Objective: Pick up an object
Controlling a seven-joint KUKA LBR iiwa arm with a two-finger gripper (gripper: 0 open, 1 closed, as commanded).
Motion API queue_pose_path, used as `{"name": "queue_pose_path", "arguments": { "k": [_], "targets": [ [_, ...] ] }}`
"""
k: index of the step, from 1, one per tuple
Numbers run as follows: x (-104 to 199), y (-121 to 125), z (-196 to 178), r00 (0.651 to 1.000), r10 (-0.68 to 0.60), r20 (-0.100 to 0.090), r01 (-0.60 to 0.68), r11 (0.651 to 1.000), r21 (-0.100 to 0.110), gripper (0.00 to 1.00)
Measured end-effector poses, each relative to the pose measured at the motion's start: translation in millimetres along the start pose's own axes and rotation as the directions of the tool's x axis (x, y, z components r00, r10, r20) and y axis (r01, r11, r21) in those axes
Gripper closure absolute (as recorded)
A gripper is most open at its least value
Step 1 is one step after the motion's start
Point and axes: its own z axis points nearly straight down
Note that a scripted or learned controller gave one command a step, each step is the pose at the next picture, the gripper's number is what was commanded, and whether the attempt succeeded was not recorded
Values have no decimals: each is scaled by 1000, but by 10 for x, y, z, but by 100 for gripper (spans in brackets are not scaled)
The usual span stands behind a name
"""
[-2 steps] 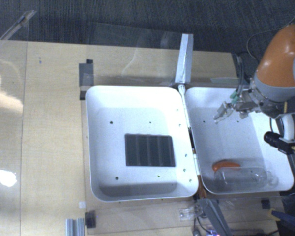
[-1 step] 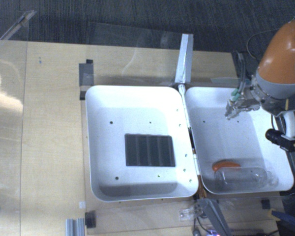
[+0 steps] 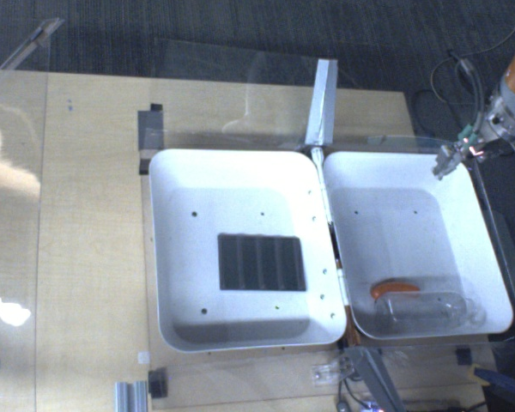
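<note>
A clear plastic bottle (image 3: 429,307) lies on its side near the front wall of the right bin (image 3: 386,204). A small orange object (image 3: 393,289) lies against it on its far side. My gripper (image 3: 451,163) hangs over the right bin's far right corner, well away from both objects. Nothing shows between its small fingers.
The left bin (image 3: 189,187) holds a dark ribbed rectangular block (image 3: 262,263) in its middle. A metal divider post (image 3: 320,101) stands behind the gap between the bins. Cables (image 3: 463,75) trail at the upper right beside the arm.
</note>
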Motion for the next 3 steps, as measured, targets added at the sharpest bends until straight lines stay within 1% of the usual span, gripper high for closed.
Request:
{"name": "queue_pose_path", "arguments": {
  "k": [1, 2, 3],
  "targets": [
    [213, -433, -67, 963, -270, -1, 270, 963, 1, 100],
    [416, -175, 875, 996, -84, -4, 84, 996, 4, 100],
    [415, -175, 874, 997, -83, -4, 83, 997, 4, 0]
  ]
}}
